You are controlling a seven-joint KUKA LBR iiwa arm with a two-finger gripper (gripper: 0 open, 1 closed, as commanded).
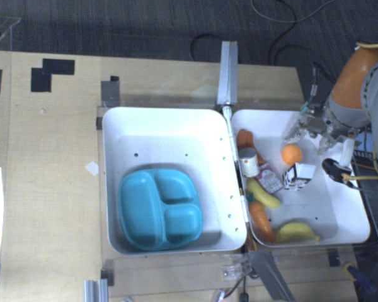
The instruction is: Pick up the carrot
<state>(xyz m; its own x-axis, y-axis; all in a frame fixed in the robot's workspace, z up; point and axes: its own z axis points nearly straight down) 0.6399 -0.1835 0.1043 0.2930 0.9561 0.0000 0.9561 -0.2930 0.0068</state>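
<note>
- Banana [296, 232] lies nearest the camera, lengthwise along the front wall of the right bin [342, 207].
- Carrot [260, 219] is in the front left corner of the right bin. It lies close against the wall dividing the two bins, just left of that banana. Nothing lies on it and it is in plain view.
- Second banana [264, 194] lies slantwise just behind the carrot; the two look to touch or nearly so.
- Packet [271, 181] lies just behind the second banana, and a small white carton [300, 175] sits to its right.
- White can [248, 164] stands near the dividing wall.
- Orange-brown piece [244, 138] lies behind the can, also by the wall. What it is cannot be made out.
- Orange [292, 154] sits mid-bin, just behind the carton.
- Gripper [314, 133] is over the back right part of the right bin, a little right of the orange. It is well apart from the carrot, with the carton and packet lying between them.
- The jaws are blurred against the white bin, so it is unclear whether they are spread or pressed together. Nothing is seen between them.
- Arm [360, 75] comes in from the right, orange band above the wrist.
- Left bin [164, 131] holds a blue plate [159, 207] with three compartments, lying flat toward its front left.
- Both bins sit side by side on the table [50, 168].
</note>
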